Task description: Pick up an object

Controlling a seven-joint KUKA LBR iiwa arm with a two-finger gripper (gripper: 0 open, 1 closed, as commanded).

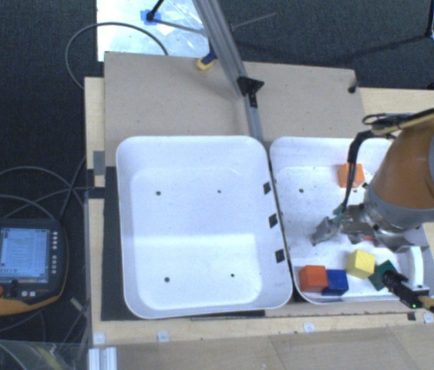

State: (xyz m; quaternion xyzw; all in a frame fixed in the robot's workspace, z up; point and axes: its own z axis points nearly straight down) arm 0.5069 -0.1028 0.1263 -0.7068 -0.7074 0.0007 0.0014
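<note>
Grey arm low over right bin [309, 156], tool [332, 228] open, empty.

A pale wooden bench [201, 91] stands on dark carpet [24, 68]. Far left of the gripper [338, 228], a pendant [18, 266] lies among cables [85, 37]; a metal pole [224, 37] slants above-left.

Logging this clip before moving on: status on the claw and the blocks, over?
Claw low in right bin, nothing seen between fingers. Yellow block, orange block, blue block lying near front wall, ungrasped. Arm covers bin's right side.
</note>
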